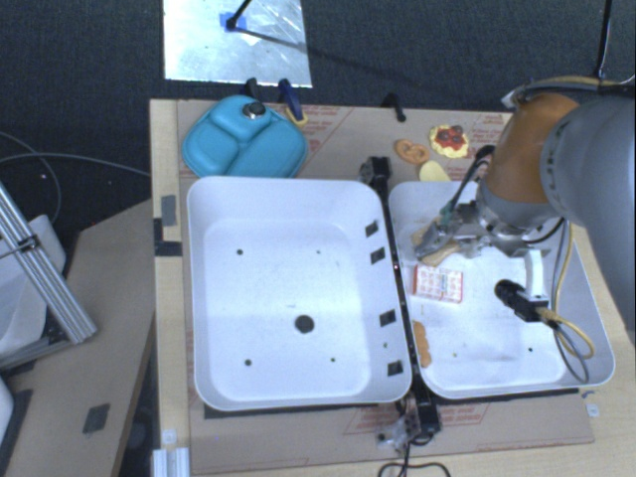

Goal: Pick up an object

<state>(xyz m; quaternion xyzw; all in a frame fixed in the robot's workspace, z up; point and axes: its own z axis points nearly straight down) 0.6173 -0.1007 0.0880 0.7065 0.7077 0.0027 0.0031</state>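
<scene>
We see the arm (586, 157) reaching in from 3 o'clock, and its gripper (438, 245) is low over the right bin (497, 361), in the bin's 10 o'clock part. The wrist hides its tips from us, so we cannot tell whether it is open or closed, or whether anything is in it.

Just at 6 o'clock of the gripper a red-and-white packet (438, 284) lies flat on the bin floor, left of the bin's middle. Its long axis runs roughly from 9 to 3 o'clock, with the 3 o'clock end dipping a little lower. We cannot tell whether the gripper touches its upper edge.

Further toward 6 o'clock a tan piece (420, 344) lies close against the bin's 9 o'clock wall. Its long axis runs nearly from 12 to 6 o'clock, and it is apart from the packet.

In the left bin (224, 266) we see a small dark round spot (304, 323) below the middle. We cannot tell whether it is a thing or a mark.

On the bench at 12 o'clock of the left bin sits a blue tray (243, 139). At 12 o'clock of the right bin sit three small toy foods (449, 140), near each other.
</scene>
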